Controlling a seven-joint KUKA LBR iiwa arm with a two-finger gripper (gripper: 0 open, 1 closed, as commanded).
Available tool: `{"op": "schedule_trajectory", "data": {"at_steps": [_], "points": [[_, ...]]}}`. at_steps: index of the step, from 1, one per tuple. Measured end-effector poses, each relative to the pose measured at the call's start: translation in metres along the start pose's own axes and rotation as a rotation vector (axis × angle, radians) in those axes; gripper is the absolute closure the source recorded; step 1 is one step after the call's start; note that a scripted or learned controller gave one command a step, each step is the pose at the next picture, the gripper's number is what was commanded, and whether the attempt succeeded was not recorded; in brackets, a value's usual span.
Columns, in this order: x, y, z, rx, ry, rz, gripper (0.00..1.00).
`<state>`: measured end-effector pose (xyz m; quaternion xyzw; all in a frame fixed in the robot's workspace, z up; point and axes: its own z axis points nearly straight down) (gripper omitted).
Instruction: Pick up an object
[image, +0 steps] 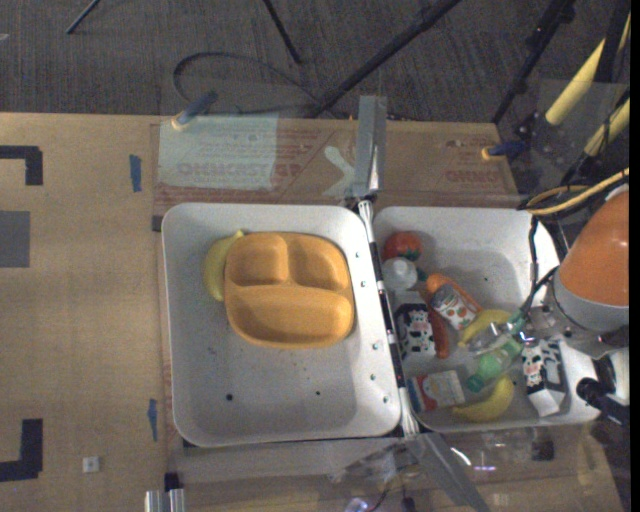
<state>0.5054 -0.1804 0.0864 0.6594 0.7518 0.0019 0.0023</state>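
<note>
The right bin (480, 235) holds several small items: a red tomato (404, 245), a white bottle (400, 272), an orange juice carton (452, 303), a cow-print carton (415, 328), a green bottle (490, 365), two bananas (485, 403) and a second cow-print carton (532, 362). My gripper (520, 328) reaches in from the right, low over the bin. It is just above the green bottle's top and beside the upper banana (487, 322). The wrist hides its tips, and I see nothing lifted.
The left bin (180, 330) holds an orange divided plate (288, 288) with a yellow banana-like piece (214, 268) poking out at its left. A metal divider (385, 320) separates the bins. The arm's orange band (605, 255) overhangs the right bin's right rim.
</note>
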Motion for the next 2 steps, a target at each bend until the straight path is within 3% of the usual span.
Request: {"op": "schedule_trajectory", "data": {"at_steps": [1,2], "points": [[-0.002,0.003,-0.012,-0.010,-0.006,0.002,1.00],[0.061,0.034,-0.123,0.004,0.001,0.048,1.00]]}}
